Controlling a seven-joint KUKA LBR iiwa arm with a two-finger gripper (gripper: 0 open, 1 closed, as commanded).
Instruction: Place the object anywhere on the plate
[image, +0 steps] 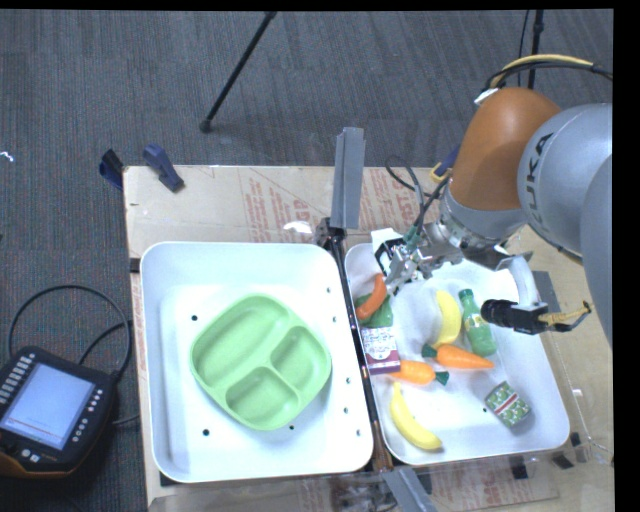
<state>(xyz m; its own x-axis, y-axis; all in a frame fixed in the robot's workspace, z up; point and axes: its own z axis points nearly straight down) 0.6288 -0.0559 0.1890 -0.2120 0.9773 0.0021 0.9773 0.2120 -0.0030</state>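
Here, smooth pale-green three-compartment plate (261, 361), glossy curved bananas (413, 420) apart.

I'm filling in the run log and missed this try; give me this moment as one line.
phase: reaching | gripper: over right bin, upper-left corner, by carrot | grasp: unclear | plate: left bin, nothing on it

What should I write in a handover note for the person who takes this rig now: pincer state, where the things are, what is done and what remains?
Pincer: low over the upper left corner of the right bin, near a carrot; whether it grips anything cannot be told.
Plate: green, three compartments, in the left bin, nothing on it.
Right bin also holds two bananas, two more carrots, a green bottle, a small can and a carton.
Done: nothing placed.
Left: grasp one object, carry it to the plate, release.
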